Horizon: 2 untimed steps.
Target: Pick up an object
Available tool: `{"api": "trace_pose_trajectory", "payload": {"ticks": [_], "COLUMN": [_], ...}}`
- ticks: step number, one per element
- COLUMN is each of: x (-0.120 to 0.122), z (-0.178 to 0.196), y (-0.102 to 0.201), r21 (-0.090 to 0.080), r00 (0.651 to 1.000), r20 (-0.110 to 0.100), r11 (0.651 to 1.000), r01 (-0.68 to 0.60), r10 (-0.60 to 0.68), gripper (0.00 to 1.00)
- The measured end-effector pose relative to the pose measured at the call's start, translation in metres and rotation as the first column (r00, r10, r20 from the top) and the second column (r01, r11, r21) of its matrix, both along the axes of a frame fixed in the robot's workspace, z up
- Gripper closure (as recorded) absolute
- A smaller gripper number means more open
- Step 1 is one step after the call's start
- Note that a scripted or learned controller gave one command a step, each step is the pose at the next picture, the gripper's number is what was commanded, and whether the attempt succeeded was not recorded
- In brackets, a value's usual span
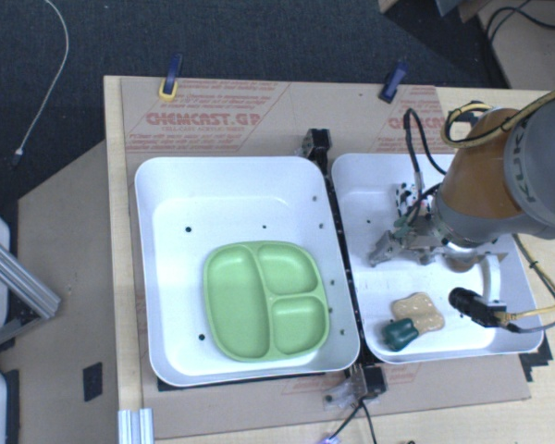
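Bins: 2 white bins side by side, the left bin [166, 185] and the right bin [370, 191], almost touching along their inner walls.
Arm: the arm [476, 178] reaches in from the right and hangs over the middle of the right bin, wrist pointing down so the claw meets the floor from above.
Claw: the claw [405, 246] sits low over the bin's centre, left of the wrist. I cannot tell whether it is spread or pressed together, and nothing shows pinched in it.
Targets: 2 small things lie at the near edge of the right bin, a tan piece [418, 311] and a teal piece [400, 333]. They touch, with the teal one nearer and slightly left.
Gap: both lie near the claw but on its near side, apart from it, so the grasp looks not yet made.
Plate: 1 green plate [264, 299] with 3 compartments lies flat in the near half of the left bin. It is wide and low, likely a poor fit for a 2-finger claw.
Next move: probably a short shift toward the near wall, then a descent.
Risk: because the 2 pieces touch and sit close to the wall, closing on 1 may nudge the other or scrape the rim.
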<state>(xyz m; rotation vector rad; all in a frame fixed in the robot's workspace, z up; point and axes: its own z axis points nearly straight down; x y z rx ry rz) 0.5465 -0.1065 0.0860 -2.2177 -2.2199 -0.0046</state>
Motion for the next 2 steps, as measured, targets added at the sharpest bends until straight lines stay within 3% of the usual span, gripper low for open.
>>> {"api": "trace_pose_trajectory", "payload": {"ticks": [1,2], "x": [-0.001,-0.002], "z": [0.009,0.072], "y": [-0.001,0.004], "r21": [-0.004,-0.006], "r00": [1.0,1.0], "r20": [0.0,0.007], "r11": [1.0,1.0], "r01": [0.003,0.0], "r10": [-0.003,0.0], "gripper": [1.0,1.0]}}
